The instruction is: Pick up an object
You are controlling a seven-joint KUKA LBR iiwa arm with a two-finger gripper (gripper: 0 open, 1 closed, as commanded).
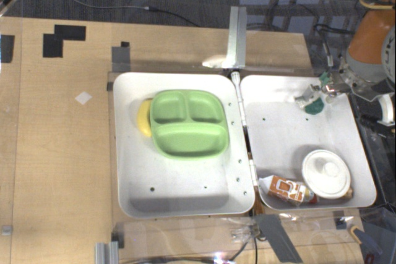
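Teal object (316, 106), small and rounded, sits in the upper right part of the right bin (278, 133), close to that bin's far wall. The gripper (311, 98) is directly at it: the metal fingers reach in from the right edge of the frame and their tips lie against or just above the object's upper left side. Whether the fingers are spread or closed, and whether the object is actually between them, cannot be told at this size. The arm's orange band (366, 41) shows in the upper right corner of the frame, above the grey wrist.

Lower in the same bin, well apart from the gripper, a round white lidded bowl (326, 173) stands near the lower right corner, and an orange-and-white packet (286, 189) lies just to its left along the near wall.

In the left bin (130, 151), a green divided plate (188, 122) rests in the upper middle, with a yellow object (143, 119) partly tucked beneath its left edge.
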